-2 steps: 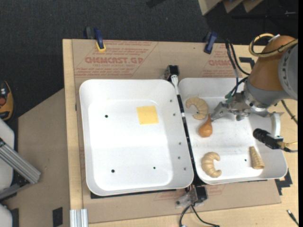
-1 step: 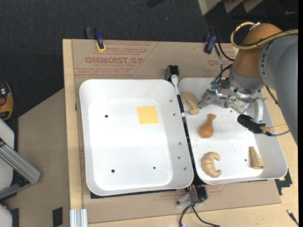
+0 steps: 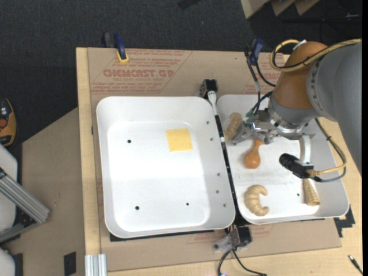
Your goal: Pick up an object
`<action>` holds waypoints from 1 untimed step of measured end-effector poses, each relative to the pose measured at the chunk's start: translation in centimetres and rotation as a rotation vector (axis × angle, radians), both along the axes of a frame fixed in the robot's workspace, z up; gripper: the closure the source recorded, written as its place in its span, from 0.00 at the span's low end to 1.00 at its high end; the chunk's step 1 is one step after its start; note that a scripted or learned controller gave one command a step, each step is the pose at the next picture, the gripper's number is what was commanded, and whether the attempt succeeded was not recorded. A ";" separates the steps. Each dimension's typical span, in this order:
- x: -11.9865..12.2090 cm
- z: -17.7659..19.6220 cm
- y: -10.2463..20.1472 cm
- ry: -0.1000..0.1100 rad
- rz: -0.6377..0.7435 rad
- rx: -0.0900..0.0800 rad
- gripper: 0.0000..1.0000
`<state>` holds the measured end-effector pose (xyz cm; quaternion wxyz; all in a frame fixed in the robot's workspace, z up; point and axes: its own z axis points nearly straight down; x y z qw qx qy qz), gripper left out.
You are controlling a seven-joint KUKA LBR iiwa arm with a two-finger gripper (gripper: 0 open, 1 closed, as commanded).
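My gripper (image 3: 257,130) hangs over the upper middle of the right bin (image 3: 330,203), under the grey wrist with its orange band. Just below it lies an orange-brown drumstick-shaped toy (image 3: 252,156), its thin end pointing up to the gripper; whether they touch is unclear. A tan bread-like piece (image 3: 234,125) lies just left of the gripper, by the bin's left wall. A pale croissant (image 3: 256,199) rests near the front of the same bin. A small ridged cone (image 3: 311,192) lies at the front right.
The left bin (image 3: 115,211) holds a flat yellow square (image 3: 179,139) in its upper middle. Both bins sit on a brown cardboard sheet (image 3: 149,68). The arm covers the right bin's upper right part.
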<state>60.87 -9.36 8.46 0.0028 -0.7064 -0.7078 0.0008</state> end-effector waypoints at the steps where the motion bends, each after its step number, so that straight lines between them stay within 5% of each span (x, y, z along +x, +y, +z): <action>1: 0.2 1.1 -0.2 -0.005 -0.002 -0.003 1.00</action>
